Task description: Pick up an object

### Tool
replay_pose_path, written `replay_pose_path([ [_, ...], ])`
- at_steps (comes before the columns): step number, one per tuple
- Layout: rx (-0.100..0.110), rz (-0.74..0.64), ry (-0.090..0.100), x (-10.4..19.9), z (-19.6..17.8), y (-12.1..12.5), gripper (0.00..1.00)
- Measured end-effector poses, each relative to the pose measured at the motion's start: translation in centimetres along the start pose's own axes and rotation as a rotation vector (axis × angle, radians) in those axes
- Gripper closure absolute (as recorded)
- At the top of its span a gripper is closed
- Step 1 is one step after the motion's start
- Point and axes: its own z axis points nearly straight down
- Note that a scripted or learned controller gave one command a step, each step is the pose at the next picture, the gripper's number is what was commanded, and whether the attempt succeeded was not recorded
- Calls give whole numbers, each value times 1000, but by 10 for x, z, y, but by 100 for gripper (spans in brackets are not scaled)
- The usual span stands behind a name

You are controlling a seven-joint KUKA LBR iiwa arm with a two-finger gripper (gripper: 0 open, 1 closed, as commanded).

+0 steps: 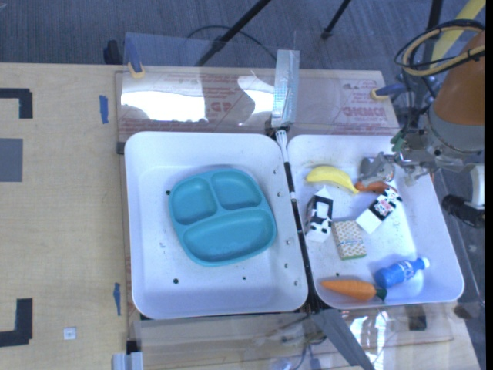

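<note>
Camera view: two carrots (350, 288), two cows (319, 216), one banana (331, 177); claw (383, 166) state unclear.

The right bin (447, 230) was crowded — a banana (330, 177), two black-and-white toys (320, 216), a small box (350, 240), a blue bottle (398, 272) and a carrot (350, 288) lay close together, with bare floor only along its right edge. The left bin (146, 206) held one blue plate (222, 214) in the middle — its corners were open.
</note>
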Motion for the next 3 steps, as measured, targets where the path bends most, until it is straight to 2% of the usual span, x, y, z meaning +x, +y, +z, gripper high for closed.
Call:
replay_pose_path([
  [1, -7, -7, -2, 39, 107, 23, 0],
  [2, 45, 6, 26, 6, 107, 72, 0],
  [3, 34, -3, 6, -1, 101, 72, 100],
])
